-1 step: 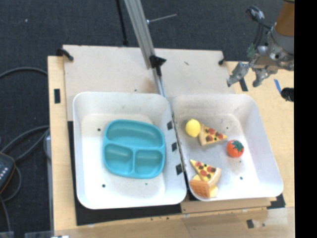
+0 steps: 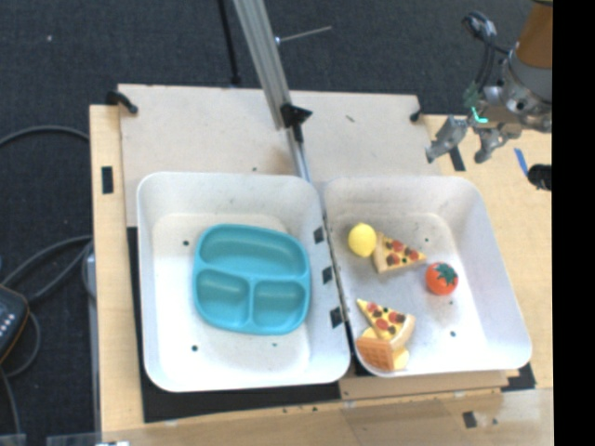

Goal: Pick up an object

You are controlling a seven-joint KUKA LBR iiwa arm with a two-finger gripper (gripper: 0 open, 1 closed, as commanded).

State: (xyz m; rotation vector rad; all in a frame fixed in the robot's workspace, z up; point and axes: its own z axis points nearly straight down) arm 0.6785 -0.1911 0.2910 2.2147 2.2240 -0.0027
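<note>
Step in hand: the approach has not reached the bins; nothing is grasped, and this reads as the start of a pick.
Blue tray (image 2: pixel 251 279): a three-compartment plastic tray lies flat in the left bin (image 2: pixel 158 249), well apart from the gripper and from the toys.
Metal post (image 2: pixel 265 54): a slanted aluminium bar rises from the far edge between the two bins; it stands left of the arm's likely path, so it looks like little hindrance.
Yellow ball (image 2: pixel 363 240): it sits in the right bin (image 2: pixel 488 240), toward its far left, just beside the upper pizza slice (image 2: pixel 397 254).
Lower pizza slice (image 2: pixel 384 321): it lies near the bin's near left corner, touching an orange-tan wedge (image 2: pixel 382 353) that crowds the wall there.
Tomato (image 2: pixel 442 278): the small red toy with a green top sits alone toward the right, with bare floor around it.
Gripper (image 2: pixel 469 142): it hangs above the bench beyond the right bin's far right corner, its two fingers spread apart with nothing between them.
Next move: the arm needs to travel toward the near left and descend over one toy; the tomato seems the easiest choice, being free on all sides.
Risk: the pizza slices lie low and flat, so fingers may slide over them.
</note>
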